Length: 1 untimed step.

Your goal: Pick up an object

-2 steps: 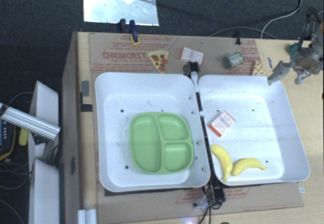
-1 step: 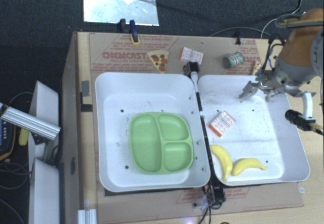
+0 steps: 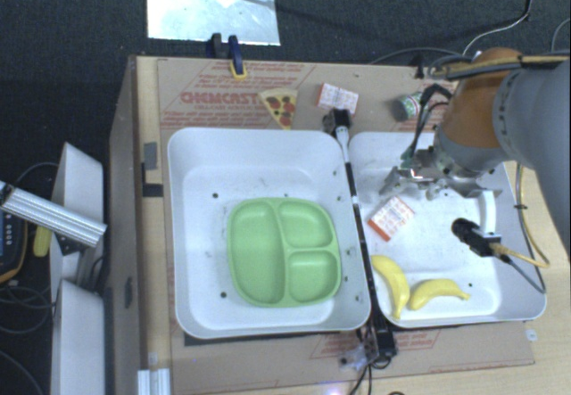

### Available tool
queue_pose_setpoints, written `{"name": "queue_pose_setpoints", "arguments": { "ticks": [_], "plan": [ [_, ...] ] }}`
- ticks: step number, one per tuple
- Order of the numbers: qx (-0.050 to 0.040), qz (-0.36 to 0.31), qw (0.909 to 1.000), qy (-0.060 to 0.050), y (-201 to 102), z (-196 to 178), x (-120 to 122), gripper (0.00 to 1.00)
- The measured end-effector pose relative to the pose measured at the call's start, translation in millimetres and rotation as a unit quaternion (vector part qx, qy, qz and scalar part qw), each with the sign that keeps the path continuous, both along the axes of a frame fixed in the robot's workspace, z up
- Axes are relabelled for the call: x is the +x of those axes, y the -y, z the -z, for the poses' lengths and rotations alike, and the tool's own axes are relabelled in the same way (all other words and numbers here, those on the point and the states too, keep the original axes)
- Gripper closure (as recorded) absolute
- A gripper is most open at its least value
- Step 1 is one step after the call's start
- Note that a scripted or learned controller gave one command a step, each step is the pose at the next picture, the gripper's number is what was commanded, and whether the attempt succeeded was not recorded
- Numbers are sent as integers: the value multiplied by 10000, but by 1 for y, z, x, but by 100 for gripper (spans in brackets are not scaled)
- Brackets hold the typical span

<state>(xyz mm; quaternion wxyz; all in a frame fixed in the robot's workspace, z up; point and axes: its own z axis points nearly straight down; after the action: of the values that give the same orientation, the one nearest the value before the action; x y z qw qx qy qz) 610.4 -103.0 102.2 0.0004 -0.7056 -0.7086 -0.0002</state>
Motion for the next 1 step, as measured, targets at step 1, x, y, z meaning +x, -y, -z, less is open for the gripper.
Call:
{"name": "queue_pose_setpoints", "arguments": {
  "ticks": [1],
  "plan": [
    [-4, 4, 10000, 2, -17, 18, -18, 0]
  ]
}}
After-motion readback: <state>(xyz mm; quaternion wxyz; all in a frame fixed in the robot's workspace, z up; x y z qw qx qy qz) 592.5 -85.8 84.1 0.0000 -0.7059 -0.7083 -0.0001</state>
